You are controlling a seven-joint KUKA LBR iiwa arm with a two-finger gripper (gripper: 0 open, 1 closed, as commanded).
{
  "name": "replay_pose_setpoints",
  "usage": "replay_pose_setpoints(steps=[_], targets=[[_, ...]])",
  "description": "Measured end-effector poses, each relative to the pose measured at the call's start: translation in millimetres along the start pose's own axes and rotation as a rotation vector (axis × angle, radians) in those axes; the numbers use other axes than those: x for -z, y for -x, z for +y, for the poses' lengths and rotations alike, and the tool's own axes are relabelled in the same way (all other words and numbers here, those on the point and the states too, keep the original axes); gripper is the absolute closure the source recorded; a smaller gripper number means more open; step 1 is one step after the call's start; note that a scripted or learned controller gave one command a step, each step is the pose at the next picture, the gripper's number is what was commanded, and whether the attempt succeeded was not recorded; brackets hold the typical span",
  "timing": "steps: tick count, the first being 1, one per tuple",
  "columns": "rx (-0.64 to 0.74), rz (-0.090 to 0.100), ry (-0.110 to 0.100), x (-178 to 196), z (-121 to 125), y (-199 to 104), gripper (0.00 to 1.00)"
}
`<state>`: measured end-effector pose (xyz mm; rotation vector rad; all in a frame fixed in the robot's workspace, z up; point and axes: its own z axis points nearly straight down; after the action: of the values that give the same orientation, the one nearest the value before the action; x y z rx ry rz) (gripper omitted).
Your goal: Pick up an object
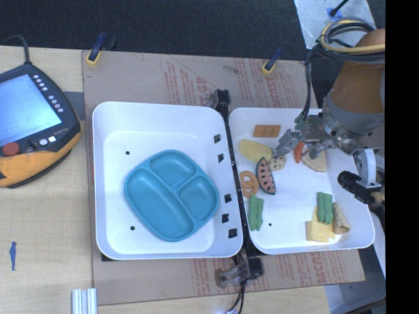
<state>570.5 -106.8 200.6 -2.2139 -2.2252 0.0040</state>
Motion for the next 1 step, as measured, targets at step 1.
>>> replay_pose_setpoints(steps=[1], targets=[[0.003, 0.000, -0.005, -114.2, 8.4, -12.2, 0.00]])
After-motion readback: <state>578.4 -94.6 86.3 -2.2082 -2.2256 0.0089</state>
